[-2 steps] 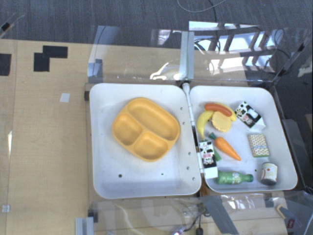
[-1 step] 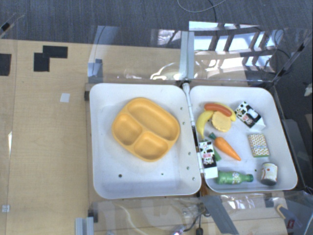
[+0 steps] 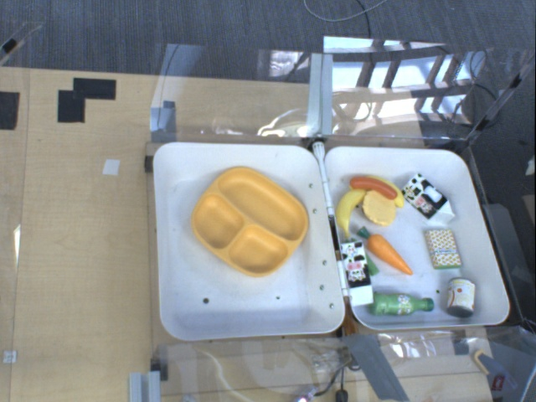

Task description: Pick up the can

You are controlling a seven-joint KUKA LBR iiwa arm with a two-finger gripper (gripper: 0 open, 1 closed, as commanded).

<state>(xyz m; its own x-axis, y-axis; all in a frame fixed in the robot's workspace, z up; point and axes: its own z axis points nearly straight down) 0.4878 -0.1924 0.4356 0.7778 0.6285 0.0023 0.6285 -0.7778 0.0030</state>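
Just right of the green plastic bottle, the small grey-white metal can stands untouched, so the whole pickup seems left; the pincer's state I cannot tell.

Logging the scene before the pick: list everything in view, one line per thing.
bins: 2, white, side by side on bench
plate: 1, yellow, three compartments, left bin
banana: 1, yellow, right bin, top left
sausage: 1, red, beside banana
carrot: 1, orange, right bin centre
cartons: 2, cow-patterned, top right and left edge
bottle: 1, green, lying along front wall
cracker box: 1, tan, right side
can: 1, pale, front right corner
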